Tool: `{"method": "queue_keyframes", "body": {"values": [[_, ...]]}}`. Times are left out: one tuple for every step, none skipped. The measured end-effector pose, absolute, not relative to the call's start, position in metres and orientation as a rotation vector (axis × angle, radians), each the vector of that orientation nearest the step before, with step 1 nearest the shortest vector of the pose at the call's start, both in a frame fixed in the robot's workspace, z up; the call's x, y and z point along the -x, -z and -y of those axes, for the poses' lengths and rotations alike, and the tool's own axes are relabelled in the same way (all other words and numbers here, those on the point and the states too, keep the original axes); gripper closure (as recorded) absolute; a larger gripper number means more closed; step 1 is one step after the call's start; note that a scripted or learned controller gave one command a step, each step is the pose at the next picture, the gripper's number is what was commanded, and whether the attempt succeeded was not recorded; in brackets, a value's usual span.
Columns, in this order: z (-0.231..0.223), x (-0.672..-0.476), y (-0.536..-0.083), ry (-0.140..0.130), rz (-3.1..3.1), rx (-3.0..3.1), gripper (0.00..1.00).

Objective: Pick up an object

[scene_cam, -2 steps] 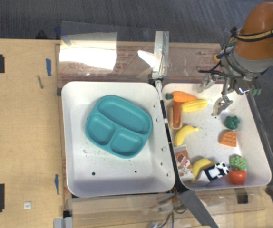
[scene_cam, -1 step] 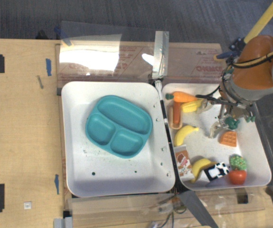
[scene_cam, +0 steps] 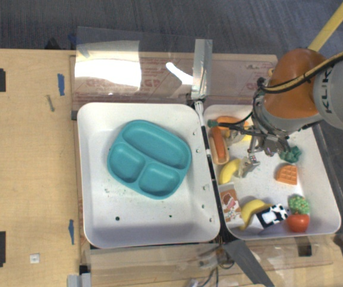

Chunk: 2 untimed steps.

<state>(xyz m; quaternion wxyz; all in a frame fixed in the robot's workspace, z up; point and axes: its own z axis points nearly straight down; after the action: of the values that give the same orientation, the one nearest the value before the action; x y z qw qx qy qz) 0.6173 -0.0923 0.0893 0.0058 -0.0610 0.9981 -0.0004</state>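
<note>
My tool (scene_cam: 252, 160) hangs over the right bin (scene_cam: 327, 187), beside the yellow toy (scene_cam: 228, 172); its spread I cannot tell, so I centre before descending

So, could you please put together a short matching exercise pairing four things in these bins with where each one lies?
Things:
1. teal divided plate
2. tomato
3. hot dog
4. waffle piece

Places:
A. right bin, against the wall shared with the left bin
B. middle of the left bin
C. right bin, near corner, by the broccoli
D. right bin, just below the green toy near the gripper

Pairs: 1-B, 2-C, 3-A, 4-D
</note>
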Motion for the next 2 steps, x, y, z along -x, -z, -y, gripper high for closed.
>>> {"method": "queue_keyframes", "body": {"values": [[0.136,-0.668,-0.109,0.001,-3.136,-0.075,0.00],[0.124,-0.607,-0.089,0.000,-3.125,-0.180,0.00]]}}
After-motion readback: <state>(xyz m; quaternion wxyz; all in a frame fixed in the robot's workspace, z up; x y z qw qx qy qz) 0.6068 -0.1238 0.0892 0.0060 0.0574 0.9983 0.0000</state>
